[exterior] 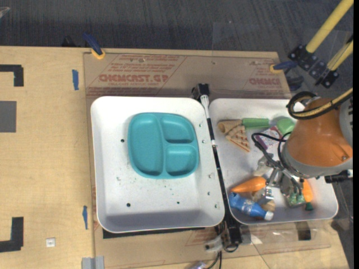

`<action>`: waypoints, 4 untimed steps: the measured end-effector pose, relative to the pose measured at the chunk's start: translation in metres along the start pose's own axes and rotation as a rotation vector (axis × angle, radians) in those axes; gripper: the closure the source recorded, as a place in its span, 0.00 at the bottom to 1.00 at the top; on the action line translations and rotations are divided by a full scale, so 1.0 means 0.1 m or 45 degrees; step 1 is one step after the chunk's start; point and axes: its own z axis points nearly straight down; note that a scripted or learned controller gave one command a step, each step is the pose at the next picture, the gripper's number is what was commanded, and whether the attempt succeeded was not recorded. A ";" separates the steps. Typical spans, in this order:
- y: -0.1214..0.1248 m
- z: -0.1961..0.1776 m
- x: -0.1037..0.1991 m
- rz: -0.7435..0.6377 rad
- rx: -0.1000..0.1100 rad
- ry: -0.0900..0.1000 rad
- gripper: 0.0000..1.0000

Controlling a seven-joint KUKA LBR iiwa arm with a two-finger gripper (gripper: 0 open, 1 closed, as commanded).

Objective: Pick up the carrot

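Note:
An orange tapered carrot (249, 185) lies in the front part of the right bin (328, 210), pointing left. My gripper (276, 185) hangs low over the bin, right beside the carrot's thick end, and seems to touch it. The grey wrist and its orange band (317, 144) cover the middle of the bin. A smaller orange piece with a green end (307, 195) lies just right of the gripper.
A blue and white object (249, 207) lies just in front of the carrot. A waffle cone (235, 133), a green stick (255, 122) and a pale green piece (286, 125) lie at the bin's back. The left bin (106, 150) holds a teal divided plate (164, 144).

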 end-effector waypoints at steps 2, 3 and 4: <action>0.08 0.02 0.06 0.448 -0.009 0.021 0.00; 0.08 0.02 0.06 0.741 -0.010 0.028 0.00; 0.08 0.02 0.06 0.937 -0.012 0.028 0.00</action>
